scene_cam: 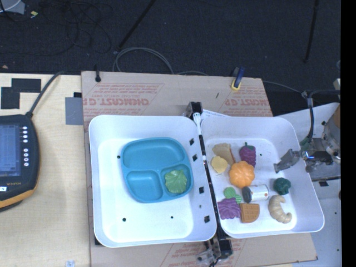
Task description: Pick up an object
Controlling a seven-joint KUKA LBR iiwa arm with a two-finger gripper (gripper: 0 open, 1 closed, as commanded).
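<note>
Hovering at the right bin's edge, my pincer is unreadable; I cannot tell its state. Nearest, just below: a dark green toy, probably light, stiff plastic; grip across its middle.

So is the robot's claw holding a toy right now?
Gripper: at the right bin's right side; open or closed cannot be told, and no toy shows in it.
</note>
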